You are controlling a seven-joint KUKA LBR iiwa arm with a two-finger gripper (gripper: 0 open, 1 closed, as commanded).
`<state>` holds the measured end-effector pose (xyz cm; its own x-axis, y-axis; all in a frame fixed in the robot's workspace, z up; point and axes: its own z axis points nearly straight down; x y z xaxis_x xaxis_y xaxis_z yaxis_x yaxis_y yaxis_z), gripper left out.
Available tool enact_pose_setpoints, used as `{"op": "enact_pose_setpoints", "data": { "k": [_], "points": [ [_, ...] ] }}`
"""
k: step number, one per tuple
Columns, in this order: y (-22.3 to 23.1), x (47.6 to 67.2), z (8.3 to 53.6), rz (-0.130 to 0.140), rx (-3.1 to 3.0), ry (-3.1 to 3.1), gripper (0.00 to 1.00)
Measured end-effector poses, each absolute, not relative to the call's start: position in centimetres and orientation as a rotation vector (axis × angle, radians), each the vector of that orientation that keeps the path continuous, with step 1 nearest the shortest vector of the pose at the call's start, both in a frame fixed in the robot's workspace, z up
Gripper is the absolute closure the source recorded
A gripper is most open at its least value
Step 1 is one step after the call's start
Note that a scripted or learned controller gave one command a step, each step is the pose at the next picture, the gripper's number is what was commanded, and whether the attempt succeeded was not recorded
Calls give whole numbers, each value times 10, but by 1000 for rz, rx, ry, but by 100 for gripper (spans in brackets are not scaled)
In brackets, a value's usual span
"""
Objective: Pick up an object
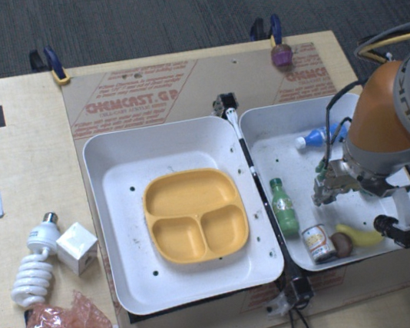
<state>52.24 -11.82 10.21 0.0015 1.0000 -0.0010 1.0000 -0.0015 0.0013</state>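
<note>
The pick-up has not happened yet, as far as I can see. The gripper (326, 187) hangs low inside the right bin (275, 120), just to the right of the green bottle (283, 205). It looks dark and blurry, so I cannot tell if it is open, closed, or touching anything. Nothing seems to be lifted off the bin floor.

The green bottle lies near the left wall of this bin. Below the bottle sits a small can (317, 243). Just right of the can there is a brown ball-like thing (342, 245) and a yellow banana (361, 237). A blue and white bottle (316, 137) lies up and to the right of the green bottle. To the left of the green bottle, in the left bin (116, 236), rests a yellow divided plate (196, 214).

What is left: close on one thing and lift it up.
</note>
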Motion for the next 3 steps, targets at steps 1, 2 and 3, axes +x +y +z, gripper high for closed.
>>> {"op": "enact_pose_setpoints", "data": {
  "k": [1,2,3],
  "points": [
    [-112,573,93,-1,2218,2223,100],
    [-112,573,93,-1,2218,2223,0],
    [-112,573,103,-1,2215,2224,100]
  ]
}}
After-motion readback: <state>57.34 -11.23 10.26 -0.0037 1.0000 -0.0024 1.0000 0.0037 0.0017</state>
